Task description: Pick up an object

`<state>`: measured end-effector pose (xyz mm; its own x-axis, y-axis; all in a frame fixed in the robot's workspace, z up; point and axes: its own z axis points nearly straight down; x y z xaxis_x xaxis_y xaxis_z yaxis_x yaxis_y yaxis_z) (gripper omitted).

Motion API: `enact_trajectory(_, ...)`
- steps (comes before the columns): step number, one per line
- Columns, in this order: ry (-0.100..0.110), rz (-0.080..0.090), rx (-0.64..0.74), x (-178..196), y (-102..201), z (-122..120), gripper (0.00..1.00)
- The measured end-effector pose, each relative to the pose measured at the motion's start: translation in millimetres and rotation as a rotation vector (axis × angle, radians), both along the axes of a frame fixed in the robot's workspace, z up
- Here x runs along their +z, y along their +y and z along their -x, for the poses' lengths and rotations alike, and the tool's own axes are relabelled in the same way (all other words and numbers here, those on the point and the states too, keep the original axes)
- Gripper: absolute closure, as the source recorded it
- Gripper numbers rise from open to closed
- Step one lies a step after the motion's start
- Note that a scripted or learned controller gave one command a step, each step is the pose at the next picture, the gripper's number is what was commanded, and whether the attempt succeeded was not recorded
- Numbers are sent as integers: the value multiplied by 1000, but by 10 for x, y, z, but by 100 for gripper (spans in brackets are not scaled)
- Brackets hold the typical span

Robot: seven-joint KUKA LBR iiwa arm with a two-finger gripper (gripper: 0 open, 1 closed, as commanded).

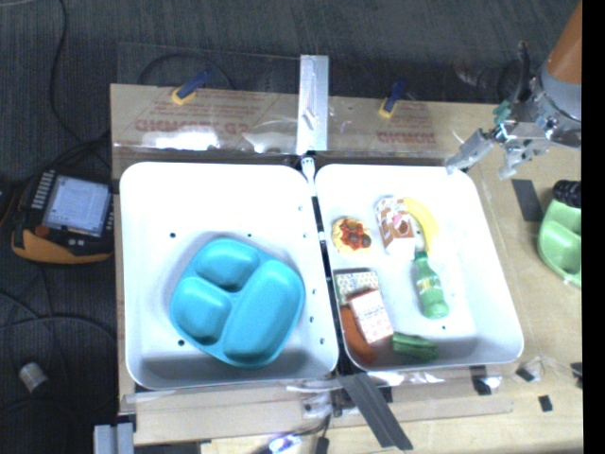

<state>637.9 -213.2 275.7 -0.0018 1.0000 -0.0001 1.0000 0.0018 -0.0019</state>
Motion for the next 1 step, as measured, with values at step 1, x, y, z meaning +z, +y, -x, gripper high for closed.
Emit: enact_trajectory(1, 1, 2, -3, -1335, 508, -302, 0)
